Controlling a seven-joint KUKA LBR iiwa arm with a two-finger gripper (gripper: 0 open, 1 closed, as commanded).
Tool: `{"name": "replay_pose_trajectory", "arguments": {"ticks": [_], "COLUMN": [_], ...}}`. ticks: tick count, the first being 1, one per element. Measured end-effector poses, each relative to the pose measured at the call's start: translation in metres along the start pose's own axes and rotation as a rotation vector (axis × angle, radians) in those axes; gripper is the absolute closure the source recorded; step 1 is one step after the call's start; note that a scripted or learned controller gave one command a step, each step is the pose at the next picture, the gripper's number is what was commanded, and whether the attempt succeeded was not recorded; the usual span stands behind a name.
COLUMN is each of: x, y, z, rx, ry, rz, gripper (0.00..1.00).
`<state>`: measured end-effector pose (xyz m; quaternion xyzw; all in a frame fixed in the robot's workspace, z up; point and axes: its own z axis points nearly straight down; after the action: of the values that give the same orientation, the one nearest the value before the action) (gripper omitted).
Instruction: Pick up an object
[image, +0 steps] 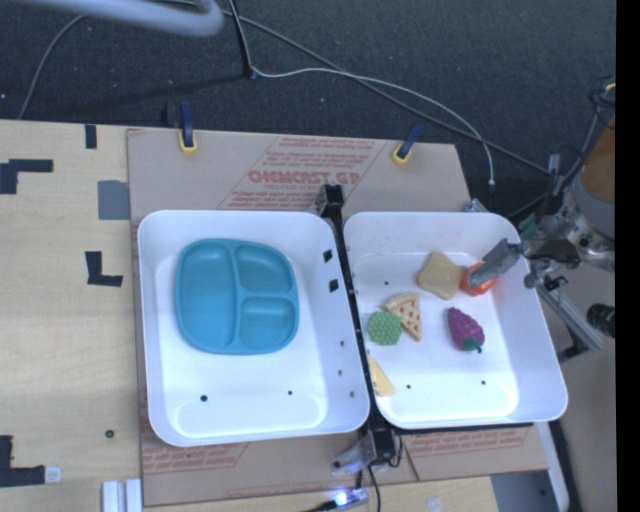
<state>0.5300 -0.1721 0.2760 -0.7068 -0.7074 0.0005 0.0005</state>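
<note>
Cardboard sheet (300, 170) under bins reads "CHEMCAST GP" in red; rest illegible.

Robot arm (590, 215), seen at the right edge of the camera view. The wrist housing is formed of pale grey, rounded segments; an orange band (600, 170) is seen above it. Dark cables are routed along the wrist. The gripper (495, 265) is carried on a slim grey metal finger assembly, with small dark fittings mounted behind it.

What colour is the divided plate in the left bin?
Light blue plate, seen clearly in the camera view.
</note>
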Motion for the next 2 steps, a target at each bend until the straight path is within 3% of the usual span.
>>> {"name": "replay_pose_trajectory", "arguments": {"ticks": [1, 2], "x": [0.001, 0.037], "y": [0.000, 0.046], "z": [-0.010, -0.185], "rx": [0.001, -0.020], "ry": [0.000, -0.004], "rz": [-0.002, -0.004], "gripper": [1.00, 1.00]}}
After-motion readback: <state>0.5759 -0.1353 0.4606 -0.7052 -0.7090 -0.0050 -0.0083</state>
